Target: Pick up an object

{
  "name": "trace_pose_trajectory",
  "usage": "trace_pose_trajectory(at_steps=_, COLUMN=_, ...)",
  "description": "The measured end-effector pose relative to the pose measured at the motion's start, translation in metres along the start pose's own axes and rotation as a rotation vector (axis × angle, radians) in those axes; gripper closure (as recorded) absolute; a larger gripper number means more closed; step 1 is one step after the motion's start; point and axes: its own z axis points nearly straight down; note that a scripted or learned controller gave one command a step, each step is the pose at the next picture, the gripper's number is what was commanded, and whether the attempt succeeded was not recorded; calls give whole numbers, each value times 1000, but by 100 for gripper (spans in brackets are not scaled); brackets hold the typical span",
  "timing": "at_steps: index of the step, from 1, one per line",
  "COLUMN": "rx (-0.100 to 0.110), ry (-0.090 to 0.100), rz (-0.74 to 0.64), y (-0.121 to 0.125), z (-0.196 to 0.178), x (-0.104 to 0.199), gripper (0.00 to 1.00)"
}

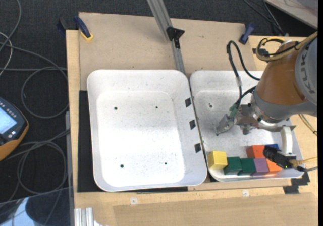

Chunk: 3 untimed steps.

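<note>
Arm reaches in from the right, over the right bin. Orange band sits above the wrist. Gripper hangs low above the bin floor, near the bin's middle, pointing toward the left. Its fingers look spread a little, with nothing between them.

Blocks lie in a row along the right bin's near edge. Yellow block is leftmost, just beside the divider between the bins. Next to it, touching, a dark green block, then a second green block, then a purple block. An orange block sits behind the purple one, and another orange piece lies at the row's right end. A blue bit peeks out beside the orange block, mostly hidden by the black part of the arm's cabling.

Gripper stands apart from all blocks; the yellow one is nearest, below it in view.

Left bin shows a bare white floor with dark specks.

Both bins rest on a wooden bench.
</note>
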Motion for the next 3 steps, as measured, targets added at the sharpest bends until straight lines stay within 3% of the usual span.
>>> trace_pose_trajectory(at_steps=1, rx=-10, ry=-1, rz=-1, y=2, z=-14, x=1, gripper=100)
trace_pose_trajectory(at_steps=3, rx=-14, ry=-3, rz=-3, y=15, z=-104, x=5, gripper=100)
